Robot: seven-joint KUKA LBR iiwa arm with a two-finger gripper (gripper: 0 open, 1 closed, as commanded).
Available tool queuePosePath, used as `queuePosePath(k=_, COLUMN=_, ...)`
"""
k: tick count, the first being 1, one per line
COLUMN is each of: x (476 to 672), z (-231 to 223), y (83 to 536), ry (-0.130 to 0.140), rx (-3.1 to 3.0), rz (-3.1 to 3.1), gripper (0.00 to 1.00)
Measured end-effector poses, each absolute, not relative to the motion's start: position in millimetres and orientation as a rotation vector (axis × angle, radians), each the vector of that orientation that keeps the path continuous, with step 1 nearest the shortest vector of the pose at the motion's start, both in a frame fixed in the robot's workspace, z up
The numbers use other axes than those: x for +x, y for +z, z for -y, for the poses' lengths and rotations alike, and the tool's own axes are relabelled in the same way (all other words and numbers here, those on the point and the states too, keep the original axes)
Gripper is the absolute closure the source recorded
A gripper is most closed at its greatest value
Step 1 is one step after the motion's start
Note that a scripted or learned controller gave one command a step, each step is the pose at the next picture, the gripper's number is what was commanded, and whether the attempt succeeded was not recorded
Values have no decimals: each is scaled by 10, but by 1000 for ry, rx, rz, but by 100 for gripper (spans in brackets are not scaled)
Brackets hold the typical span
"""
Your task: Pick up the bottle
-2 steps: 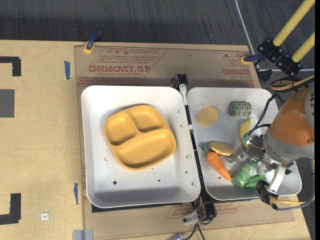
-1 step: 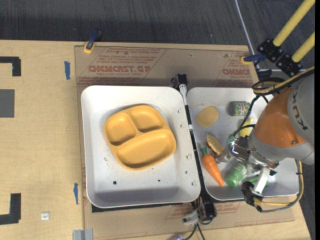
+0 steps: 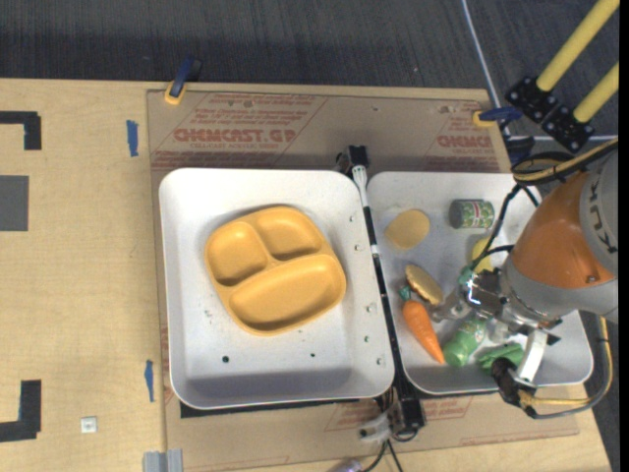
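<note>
Landmark: right bin (image 3: 580,367), one of two white bins on counter. At bin's near edge, gripper (image 3: 482,315) low over clutter, arm (image 3: 565,249) entering from right; jaws' state cannot tell. Green bottle (image 3: 464,343) lies directly under gripper, beside carrot (image 3: 424,330). Further back, sandwich-like toy (image 3: 425,284) just beyond carrot. Then yellow disc (image 3: 407,228). Green can (image 3: 472,213) at bin's far side. Left of bin, left bin (image 3: 187,264) holds orange divided plate (image 3: 275,267).
</note>
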State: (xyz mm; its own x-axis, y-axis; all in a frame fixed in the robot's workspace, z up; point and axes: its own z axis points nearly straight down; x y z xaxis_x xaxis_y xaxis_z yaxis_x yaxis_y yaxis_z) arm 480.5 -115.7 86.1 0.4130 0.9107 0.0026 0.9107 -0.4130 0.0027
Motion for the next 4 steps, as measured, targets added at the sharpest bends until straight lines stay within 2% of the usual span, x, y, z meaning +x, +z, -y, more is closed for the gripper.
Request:
queuePosePath(k=1, x=4990, z=1185, y=2617, ry=1, rx=2626, rz=-1724, gripper=0)
queuePosePath(k=2, x=4784, z=1022, y=1317, ry=-4, rx=2866, rz=-1296, gripper=0)
queuePosePath(k=3, x=4806, z=1302, y=860, ry=5, rx=3000, rz=-933, gripper=0)
queuePosePath(k=4, x=4801, z=1306, y=961, ry=2, rx=3000, rz=-932, gripper=100)
